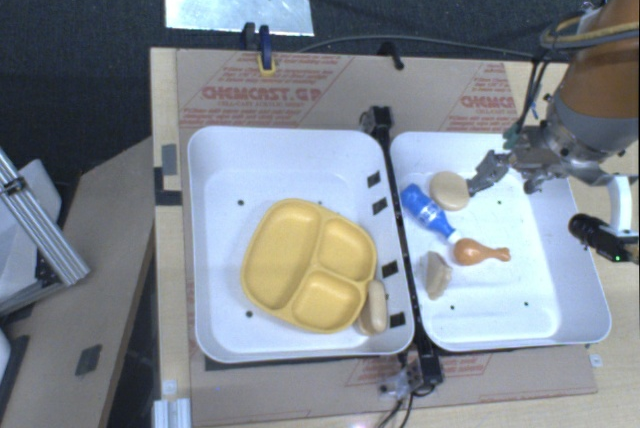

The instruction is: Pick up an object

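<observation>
End effector hovers just right of tan bun.

You are looking at a robot lab or test cell, not a home. The two white bins are sitting on a printed cardboard sheet laid over a plain wooden bench, an aluminium rail is leaning at the left, and dark carpet is covering the floor.
</observation>
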Controlling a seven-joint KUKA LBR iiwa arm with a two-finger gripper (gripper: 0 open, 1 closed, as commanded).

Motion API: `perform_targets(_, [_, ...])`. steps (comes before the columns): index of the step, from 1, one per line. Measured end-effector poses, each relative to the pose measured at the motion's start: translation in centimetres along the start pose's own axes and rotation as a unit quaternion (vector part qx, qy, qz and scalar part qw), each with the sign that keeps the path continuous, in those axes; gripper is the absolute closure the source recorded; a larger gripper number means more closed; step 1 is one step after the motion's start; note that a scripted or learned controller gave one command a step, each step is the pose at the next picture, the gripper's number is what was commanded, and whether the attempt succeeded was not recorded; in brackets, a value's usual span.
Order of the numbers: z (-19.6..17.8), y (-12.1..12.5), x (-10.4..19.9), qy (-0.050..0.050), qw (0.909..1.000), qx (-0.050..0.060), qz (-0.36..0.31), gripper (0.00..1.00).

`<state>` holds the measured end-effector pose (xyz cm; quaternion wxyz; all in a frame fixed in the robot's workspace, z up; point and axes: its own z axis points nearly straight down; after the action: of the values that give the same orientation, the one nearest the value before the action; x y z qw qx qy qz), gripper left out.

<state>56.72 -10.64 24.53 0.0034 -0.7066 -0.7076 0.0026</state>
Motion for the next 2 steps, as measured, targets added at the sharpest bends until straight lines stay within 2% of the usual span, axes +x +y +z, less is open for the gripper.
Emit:
perform_targets(1, [-0.5,0.2,0.0,-0.001,1.0,-0.005,-0.001,0.0])
perform_targets(2, [5.6,0.7,0.5,0.0,1.0,-0.002,0.0,0.0])
